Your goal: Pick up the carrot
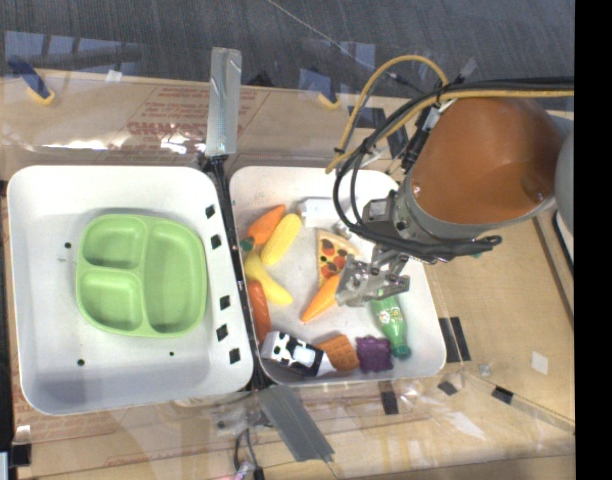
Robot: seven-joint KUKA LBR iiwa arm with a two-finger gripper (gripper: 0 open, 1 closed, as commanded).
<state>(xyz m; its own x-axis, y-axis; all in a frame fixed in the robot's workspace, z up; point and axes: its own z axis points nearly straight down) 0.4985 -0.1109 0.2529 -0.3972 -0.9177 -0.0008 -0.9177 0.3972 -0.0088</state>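
The carrot (321,299) is an orange tapered piece lying at a slant in the middle of the right bin (426,353), its thick end pointing up and right. My gripper (372,281) hangs low in that bin, right beside the carrot's thick end and partly over a green bottle (391,326). I cannot make out whether it touches the carrot. The arm's orange band (481,163) hides the bin's right back corner.
The right bin also holds a pizza slice (333,254), corn (281,238), a banana (267,281), an orange piece (264,222), a red-orange piece (258,309), a black-and-white toy (291,355), a brown piece (338,351) and purple grapes (374,353). A green divided plate (143,273) lies in the left bin (36,368).
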